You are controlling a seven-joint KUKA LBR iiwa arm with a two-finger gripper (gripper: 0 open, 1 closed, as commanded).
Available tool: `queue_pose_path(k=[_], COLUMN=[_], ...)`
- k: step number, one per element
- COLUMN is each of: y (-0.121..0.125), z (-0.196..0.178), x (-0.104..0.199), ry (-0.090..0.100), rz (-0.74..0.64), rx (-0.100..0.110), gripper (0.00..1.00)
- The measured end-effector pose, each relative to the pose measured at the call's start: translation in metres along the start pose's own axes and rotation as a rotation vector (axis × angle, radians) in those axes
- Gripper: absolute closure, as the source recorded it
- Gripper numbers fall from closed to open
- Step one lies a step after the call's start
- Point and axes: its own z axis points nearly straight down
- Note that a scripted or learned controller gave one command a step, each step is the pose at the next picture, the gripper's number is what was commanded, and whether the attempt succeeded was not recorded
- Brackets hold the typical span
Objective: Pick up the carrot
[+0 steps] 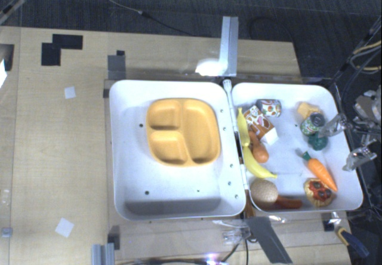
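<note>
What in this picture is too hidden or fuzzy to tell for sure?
- Gripper, camera view: cut off by the right edge and blurred against cables, so open or shut is unclear.
- Small packets behind the banana: labels too small to read.
- Green-topped item beyond the carrot: too small to identify.
- Brown lump in the right bin: too blurry to name.

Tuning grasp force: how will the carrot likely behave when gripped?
The carrot looks like smooth moulded plastic, so probably stiff, light and somewhat slippery. Its tapered, round body may roll or squirt from a pinch. It lies flat near the pizza slice, which could get nudged.
</note>
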Motion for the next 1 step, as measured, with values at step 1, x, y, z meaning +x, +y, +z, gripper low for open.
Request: queue_pose_path(k=[1], y=[0.0088], z=[0.0990], x=[0.0144], ry=[0.007], rz=[-0.047], rx=[-0.009], gripper=[0.00])
